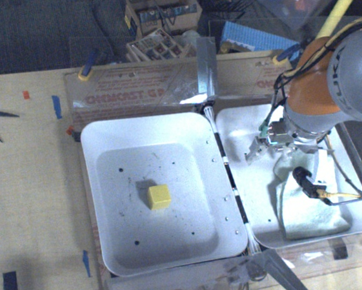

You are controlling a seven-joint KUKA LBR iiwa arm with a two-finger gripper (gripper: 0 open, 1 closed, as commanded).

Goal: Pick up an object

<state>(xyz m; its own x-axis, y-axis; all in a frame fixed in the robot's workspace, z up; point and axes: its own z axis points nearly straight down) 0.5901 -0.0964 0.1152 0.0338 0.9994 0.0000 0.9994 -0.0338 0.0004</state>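
Yellow cube lies alone in the left bin, near centre. Jaws hang over the right bin at 3 o'clock; their state cannot be told.

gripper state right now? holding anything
gripper: over the right bin; open or shut cannot be told. Nothing seen in it; the yellow block lies in the left bin.

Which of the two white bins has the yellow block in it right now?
The left bin: the yellow block lies near its middle. The arm hangs over the right bin instead.
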